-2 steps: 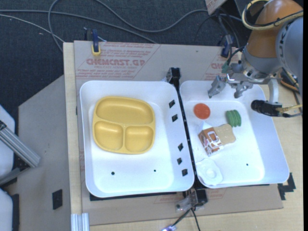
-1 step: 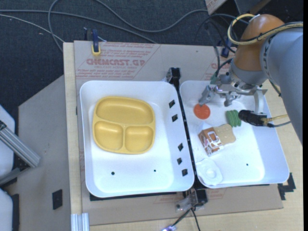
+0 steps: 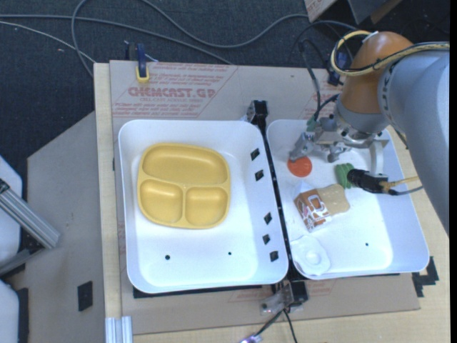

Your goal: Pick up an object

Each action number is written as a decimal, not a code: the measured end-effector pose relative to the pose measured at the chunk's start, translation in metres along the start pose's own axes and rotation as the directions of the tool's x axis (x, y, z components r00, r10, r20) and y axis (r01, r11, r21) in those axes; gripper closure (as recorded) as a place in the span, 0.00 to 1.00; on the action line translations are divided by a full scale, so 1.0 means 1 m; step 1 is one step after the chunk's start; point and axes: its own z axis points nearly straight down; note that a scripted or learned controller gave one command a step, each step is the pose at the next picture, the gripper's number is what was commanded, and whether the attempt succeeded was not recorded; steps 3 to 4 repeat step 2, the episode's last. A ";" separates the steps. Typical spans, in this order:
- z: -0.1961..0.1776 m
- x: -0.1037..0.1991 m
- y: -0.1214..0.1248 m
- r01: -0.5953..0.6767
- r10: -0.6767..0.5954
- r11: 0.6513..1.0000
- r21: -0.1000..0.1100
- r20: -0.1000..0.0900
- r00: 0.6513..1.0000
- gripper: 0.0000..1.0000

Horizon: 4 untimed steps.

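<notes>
Over right bin [image 3: 385, 227], fingers [image 3: 316, 154] spread, empty, beside orange object [image 3: 300, 166], board [image 3: 175, 91] printed "CHEMCAST GP"

The green object [image 3: 343, 174] is half hidden; the arm [image 3: 421, 84] is cut off at right.

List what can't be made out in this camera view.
- Orange round thing: the claw hangs right over it; touching or apart, cannot tell.
- Green thing: partly hidden by the arm; shape unclear.
- Brown packet: print too small to read.
- White round thing: white on the white bin; what it is, unclear.
</notes>
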 end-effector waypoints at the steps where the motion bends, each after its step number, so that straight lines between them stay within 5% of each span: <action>1: -0.014 0.000 0.002 0.000 0.000 1.000 -0.006 0.000 1.000 1.00; 2: -0.075 -0.007 0.007 -0.001 0.001 1.000 -0.008 0.002 1.000 1.00; 4: -0.075 -0.007 0.007 -0.001 0.001 1.000 -0.008 0.002 1.000 1.00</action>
